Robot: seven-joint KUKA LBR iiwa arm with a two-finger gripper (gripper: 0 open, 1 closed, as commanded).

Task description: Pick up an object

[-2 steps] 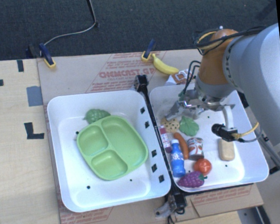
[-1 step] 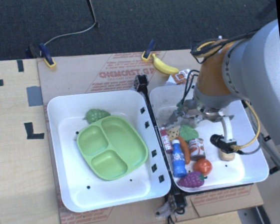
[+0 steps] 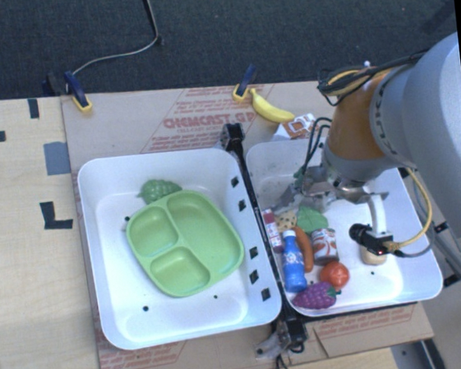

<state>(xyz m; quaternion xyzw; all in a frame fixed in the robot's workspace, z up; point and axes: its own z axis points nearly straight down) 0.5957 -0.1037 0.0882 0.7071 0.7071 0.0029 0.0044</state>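
My gripper reaches down into the right bin, at its middle, under the grey wrist with the orange band. Just in front of it lie a green leafy toy, an orange carrot, a blue bottle, a small can, a red tomato and purple grapes. A red-and-white packet lies by the bin's left wall. The wrist hides the gripper's tips, and I see nothing held in it.
The left bin holds a green divided plate and a green leafy piece. A yellow banana lies on the cardboard behind the bins. A small beige round piece sits at the right bin's right side, by a yellow cable.
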